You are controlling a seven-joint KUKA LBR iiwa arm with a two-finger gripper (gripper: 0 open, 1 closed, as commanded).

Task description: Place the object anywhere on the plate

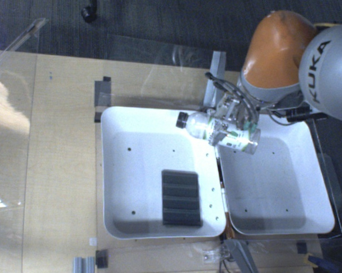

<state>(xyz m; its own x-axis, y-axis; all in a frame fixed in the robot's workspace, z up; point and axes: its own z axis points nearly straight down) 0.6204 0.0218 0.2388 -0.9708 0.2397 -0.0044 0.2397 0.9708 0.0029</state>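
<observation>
A clear plastic bottle (208, 127) with a dark cap and a green-and-white label lies sideways in the air over the divide between the two bins, cap pointing left. My gripper (226, 125) is shut on the bottle, its fingers clamped around the body near the label. A dark ribbed rectangular plate (180, 198) lies flat on the floor of the left bin (125, 176), below and left of the bottle, well apart from it.
The right bin (281, 193) sits beside the left one, under the arm's wrist. The orange band and grey arm (286, 53) fill the upper right. Wooden bench surface (47, 157) extends to the left. Black brackets hold the bins' corners.
</observation>
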